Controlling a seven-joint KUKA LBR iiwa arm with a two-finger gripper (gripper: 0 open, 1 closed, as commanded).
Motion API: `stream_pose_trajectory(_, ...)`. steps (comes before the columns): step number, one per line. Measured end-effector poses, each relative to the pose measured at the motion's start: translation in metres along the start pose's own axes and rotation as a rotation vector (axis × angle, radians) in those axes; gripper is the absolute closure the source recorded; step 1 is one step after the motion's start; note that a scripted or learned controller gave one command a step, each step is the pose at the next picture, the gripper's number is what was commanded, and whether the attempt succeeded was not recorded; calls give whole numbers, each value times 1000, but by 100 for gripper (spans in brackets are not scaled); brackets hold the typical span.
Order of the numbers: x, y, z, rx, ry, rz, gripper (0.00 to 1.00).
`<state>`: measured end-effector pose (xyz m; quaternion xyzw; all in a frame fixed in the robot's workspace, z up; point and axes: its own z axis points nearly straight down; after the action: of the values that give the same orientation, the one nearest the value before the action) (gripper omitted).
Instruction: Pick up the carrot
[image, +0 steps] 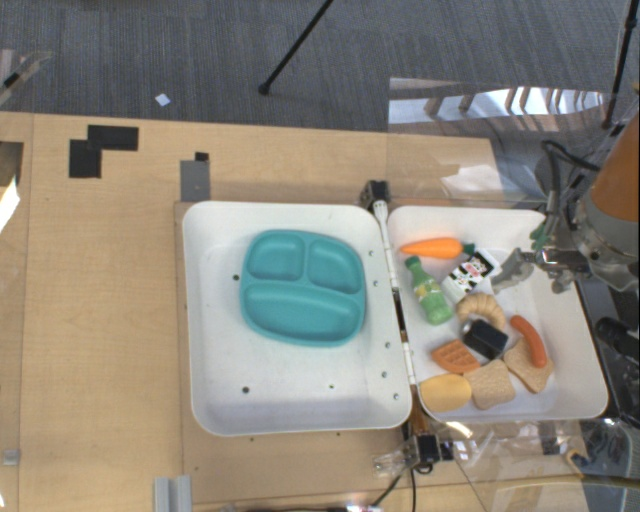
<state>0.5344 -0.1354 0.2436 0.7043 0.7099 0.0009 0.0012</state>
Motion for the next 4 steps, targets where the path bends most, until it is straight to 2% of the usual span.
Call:
stream_pose_trajectory(1,43,56,59,0,1,-203,0)
stream_pose_trajectory(2,72,137,57,-7,-1,-267,0)
stream_pose_trajectory(3,31,131,158,12,5,-512,0)
stream_pose_trajectory(4,103,140,51,-18,-1,-386,0)
